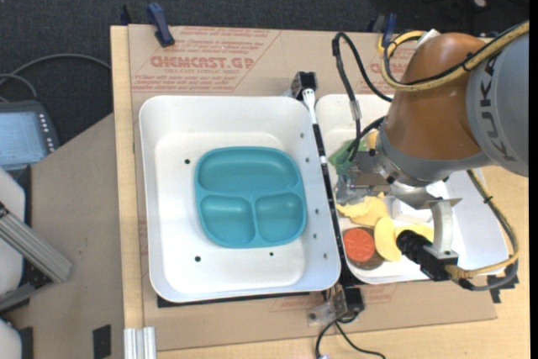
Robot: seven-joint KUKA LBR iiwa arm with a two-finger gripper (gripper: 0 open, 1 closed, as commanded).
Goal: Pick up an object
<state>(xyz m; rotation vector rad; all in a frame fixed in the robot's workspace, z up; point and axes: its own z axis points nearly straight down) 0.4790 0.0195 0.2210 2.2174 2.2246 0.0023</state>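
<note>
arm (496, 113): grey shell | orange band (441, 88) | black and yellow cables

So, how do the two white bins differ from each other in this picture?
The left bin lies fully in sight, while the right bin is largely covered by the arm. The left bin holds one teal divided tray; the right bin holds several small things, among them a red round piece and a yellow piece. The gripper is down in the right bin, not the left bin. Both are shallow and white.

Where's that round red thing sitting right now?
The red disc lies in the right bin, near its front-left corner, beside a yellow piece and below the arm.
</note>
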